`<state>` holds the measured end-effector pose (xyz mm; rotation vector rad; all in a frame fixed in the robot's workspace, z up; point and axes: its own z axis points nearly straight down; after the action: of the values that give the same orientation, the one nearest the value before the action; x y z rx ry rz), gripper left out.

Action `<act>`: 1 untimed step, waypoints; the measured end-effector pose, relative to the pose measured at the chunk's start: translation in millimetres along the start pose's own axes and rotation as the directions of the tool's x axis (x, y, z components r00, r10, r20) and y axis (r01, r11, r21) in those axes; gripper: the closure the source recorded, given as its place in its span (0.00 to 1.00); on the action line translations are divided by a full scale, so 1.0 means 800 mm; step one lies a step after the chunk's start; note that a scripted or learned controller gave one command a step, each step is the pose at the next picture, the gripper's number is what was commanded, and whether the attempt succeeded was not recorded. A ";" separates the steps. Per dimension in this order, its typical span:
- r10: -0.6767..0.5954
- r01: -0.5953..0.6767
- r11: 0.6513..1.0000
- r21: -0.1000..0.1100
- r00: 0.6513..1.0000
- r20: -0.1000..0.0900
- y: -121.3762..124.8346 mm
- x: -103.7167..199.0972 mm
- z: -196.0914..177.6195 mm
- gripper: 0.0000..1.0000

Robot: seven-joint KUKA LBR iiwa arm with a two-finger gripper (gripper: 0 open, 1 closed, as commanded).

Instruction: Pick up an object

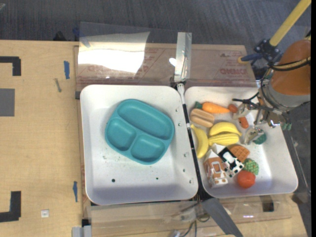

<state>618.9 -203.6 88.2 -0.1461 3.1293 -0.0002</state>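
Over the right bin (289, 181) I hang with my gripper (256, 127) low near the bin's upper right part, my orange-banded wrist reaching in from the right edge. Whether anything sits between the tips, I cannot tell: the metal and cables there blur together. Just beside the tips lies a small dark green piece (260, 138), too small to name, and a little red-orange bit (243, 122) sits just to their left.

Toy food crowds the left half of this bin. A carrot (215, 107) lies along the top, a hot dog in its bun (202, 116) just below it. A bunch of 2 or 3 yellow bananas (217, 134) curves through the middle, touching the hot dog's end. Below them a waffle-like brown square (239, 153) lies against a black-and-white cow-patterned piece (230, 160). A white and brown box-shaped toy (216, 170) sits at the lower left, and a red tomato or strawberry (246, 178) with green leaves (251, 165) rests near the bottom.

Next door, the left bin (98, 181) carries a teal divided plate (140, 131) with 3 compartments, lying flat, well apart from me.
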 end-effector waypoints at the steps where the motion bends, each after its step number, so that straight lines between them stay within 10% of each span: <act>1: 0.000 0.000 1.000 0.005 1.000 0.016 0.000 -0.006 -0.019 1.00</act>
<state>623.3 -203.4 103.3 -0.1460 3.1129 -0.0063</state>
